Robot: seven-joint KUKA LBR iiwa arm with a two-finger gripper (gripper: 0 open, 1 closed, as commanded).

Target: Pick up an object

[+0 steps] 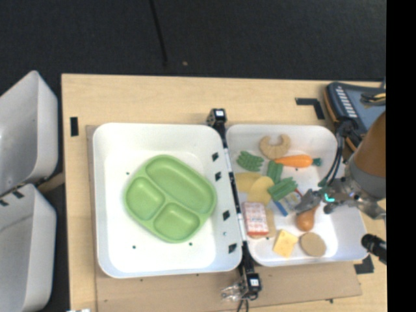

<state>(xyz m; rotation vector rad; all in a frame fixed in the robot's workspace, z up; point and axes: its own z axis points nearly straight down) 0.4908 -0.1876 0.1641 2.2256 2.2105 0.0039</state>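
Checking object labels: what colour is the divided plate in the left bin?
Light green, plain, clearest in the camera view: divided plate in the left bin.

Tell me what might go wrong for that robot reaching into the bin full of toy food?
The hand sits low in the right bin among crowded pieces. The brown piece just below it lies close to a green piece and a blue one, so it may pinch two things, or knock one aside and come up with nothing. It is also near the bin's right side, where a push could trap a piece.
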